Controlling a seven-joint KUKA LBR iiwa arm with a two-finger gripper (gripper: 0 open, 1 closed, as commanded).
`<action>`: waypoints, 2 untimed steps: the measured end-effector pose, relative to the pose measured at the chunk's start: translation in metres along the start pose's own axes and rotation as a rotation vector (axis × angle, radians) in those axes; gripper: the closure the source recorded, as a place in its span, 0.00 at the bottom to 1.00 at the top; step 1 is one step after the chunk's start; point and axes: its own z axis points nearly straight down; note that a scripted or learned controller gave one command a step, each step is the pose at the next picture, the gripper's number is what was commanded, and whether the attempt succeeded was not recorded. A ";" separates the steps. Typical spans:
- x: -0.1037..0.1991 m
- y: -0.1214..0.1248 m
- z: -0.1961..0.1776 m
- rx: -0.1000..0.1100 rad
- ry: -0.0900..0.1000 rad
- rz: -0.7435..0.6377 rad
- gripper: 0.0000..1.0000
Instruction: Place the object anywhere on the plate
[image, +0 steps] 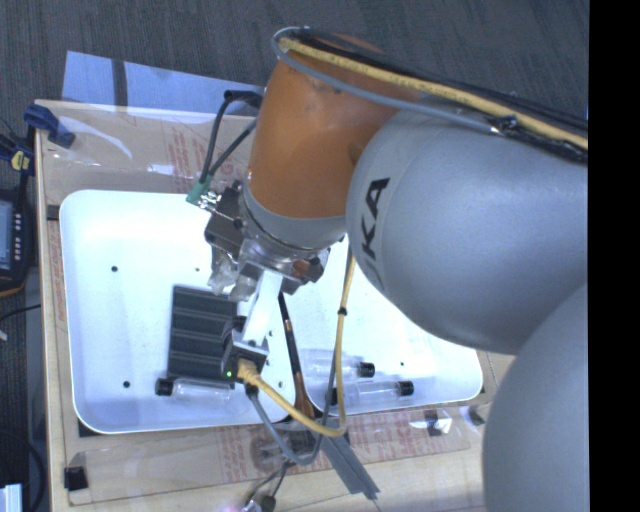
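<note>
The grey robot arm (470, 230) takes up most of the right and centre of the camera view. Its rounded casing carries the large black letters "KA", and the rest of the word runs out of sight round the curve. Above the wrist sits the arm's broad orange band (300, 140).

Under the arm is the pale wooden bench (150, 460), covered with a clear plastic sheet (130, 150) printed with faint red writing too small to read. On the bench stand two bins side by side. The shallow white left bin (110, 230) is largely in plain sight. The shallow white right bin (445, 365) shows its near corner below the arm.

The gripper (232, 278) hangs low over the middle of the left bin, near its right side. Whether it is open or closed cannot be told, nor whether it has hold of anything.

A light blue sheet of paper (100, 75) pokes out beyond the bench's far left corner, and a small blue clamp (45, 120) grips that corner.

A clear tube with a black cap (165, 386) lies along the near wall of the left bin. Two more clear black-capped tubes (365, 371) lie close together in the near part of the right bin. Which of these is the object to be placed cannot be told.
</note>
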 end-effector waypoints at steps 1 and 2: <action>0.047 -0.027 0.055 -0.003 -0.003 0.197 1.00; -0.003 0.048 0.013 -0.006 0.002 0.463 1.00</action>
